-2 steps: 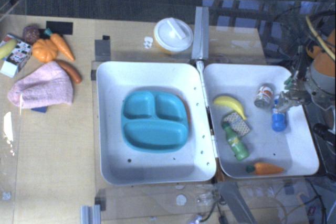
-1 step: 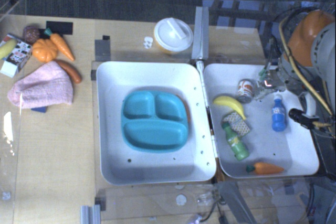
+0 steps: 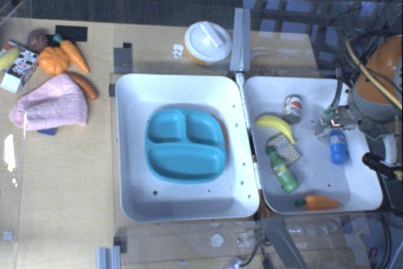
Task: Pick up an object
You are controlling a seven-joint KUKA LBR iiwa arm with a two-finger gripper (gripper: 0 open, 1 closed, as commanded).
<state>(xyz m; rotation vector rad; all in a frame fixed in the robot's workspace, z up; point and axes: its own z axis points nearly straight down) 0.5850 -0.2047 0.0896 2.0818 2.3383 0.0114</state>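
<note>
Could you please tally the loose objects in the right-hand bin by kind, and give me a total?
Bottles: 2, a green bottle and a blue bottle
Can: 1, can
Banana: 1, banana
Carrot: 1, carrot
Patterned packet: 1, packet
Total: 6

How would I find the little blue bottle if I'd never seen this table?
Look in the right white bin, the one without the blue tray. Near its right side, just below the gripper, lies the blue bottle. It is the only blue thing in that bin; the other bottle there is green.
</note>
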